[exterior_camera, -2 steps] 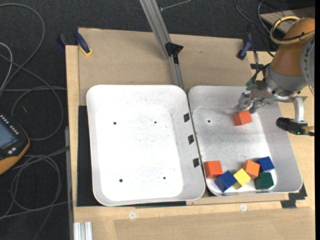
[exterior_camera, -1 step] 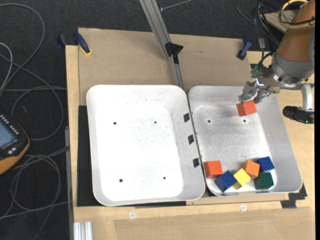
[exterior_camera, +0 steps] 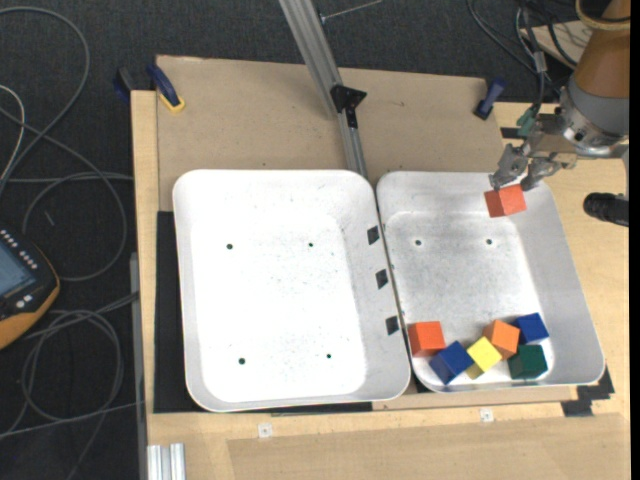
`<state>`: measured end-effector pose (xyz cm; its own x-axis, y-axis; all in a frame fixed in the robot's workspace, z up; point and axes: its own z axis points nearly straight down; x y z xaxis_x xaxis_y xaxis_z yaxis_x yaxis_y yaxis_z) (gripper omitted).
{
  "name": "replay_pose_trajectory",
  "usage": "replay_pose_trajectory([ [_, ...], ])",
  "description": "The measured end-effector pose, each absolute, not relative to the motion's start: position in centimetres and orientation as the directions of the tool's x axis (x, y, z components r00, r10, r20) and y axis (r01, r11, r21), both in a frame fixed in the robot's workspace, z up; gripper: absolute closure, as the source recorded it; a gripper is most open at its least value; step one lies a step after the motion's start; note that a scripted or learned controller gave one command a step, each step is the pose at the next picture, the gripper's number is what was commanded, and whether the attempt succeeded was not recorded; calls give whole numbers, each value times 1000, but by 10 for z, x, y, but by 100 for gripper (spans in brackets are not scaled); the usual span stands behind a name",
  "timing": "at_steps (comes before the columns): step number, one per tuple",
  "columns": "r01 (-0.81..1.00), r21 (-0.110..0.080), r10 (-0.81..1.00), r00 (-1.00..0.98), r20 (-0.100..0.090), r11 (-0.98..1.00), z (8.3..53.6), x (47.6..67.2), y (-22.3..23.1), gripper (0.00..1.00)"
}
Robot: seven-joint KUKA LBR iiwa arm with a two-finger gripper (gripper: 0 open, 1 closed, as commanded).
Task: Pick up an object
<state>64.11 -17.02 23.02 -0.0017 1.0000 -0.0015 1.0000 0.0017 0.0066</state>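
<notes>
Two white bins (exterior_camera: 200, 268) sit on wooden table (exterior_camera: 250, 98), cables on dark floor. Right bin: six blocks (exterior_camera: 483, 352) at near edge. Hand (exterior_camera: 524, 173) pinches red block (exterior_camera: 505, 202) above far corner.

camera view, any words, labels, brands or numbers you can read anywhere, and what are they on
No text can be read in this view.
Handheld device at the left edge: its screen and buttons are too small and blurred to read.
White bins: dark dots and specks, no lettering.
Coloured blocks and the red block under the claw: plain faces, no markings seen.
</notes>
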Motion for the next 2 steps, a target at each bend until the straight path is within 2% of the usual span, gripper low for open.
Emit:
replay_pose_trajectory([
  [2,1000,2,1000,-6,3,6,249,645,-59,100],
])
